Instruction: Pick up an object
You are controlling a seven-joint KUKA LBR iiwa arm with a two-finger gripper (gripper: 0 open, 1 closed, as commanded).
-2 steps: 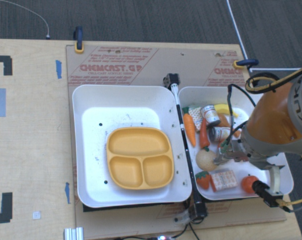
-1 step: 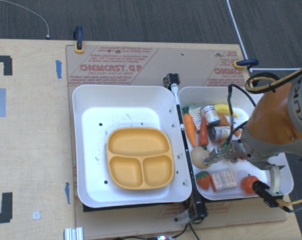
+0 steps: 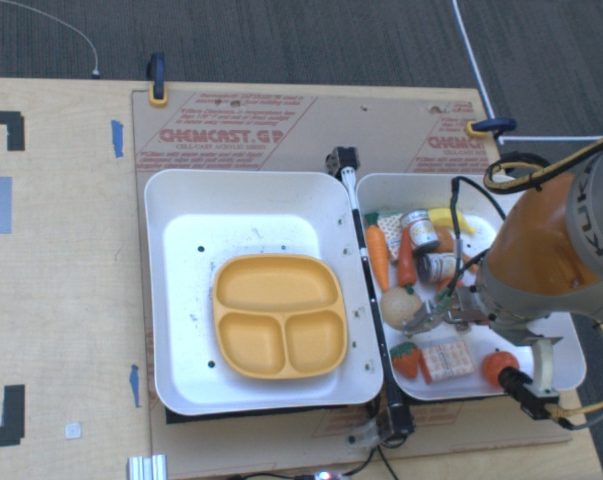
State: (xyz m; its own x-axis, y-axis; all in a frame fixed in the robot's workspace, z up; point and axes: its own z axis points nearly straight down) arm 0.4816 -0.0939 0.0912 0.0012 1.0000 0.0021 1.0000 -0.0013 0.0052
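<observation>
Holding a yellow divided tray [image 3: 279,315], left bin [image 3: 171,268], right bin [image 3: 571,363] crowded with toy food, end effector [image 3: 443,311] grip unclear

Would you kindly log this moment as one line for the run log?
arm: over right bin | gripper: low among food items, beside pale round item | grasp: unconfirmed | left bin: yellow divided plate

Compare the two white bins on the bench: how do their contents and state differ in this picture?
The left bin holds one thing, a yellow three-compartment tray; the right bin holds a jumble of small things, among them a carrot. The left bin stands unobstructed; the arm reaches over the right bin, its gripper low among the things. The left bin shows much bare floor; the right bin shows little. Both are shallow, white and round-cornered, side by side.
</observation>
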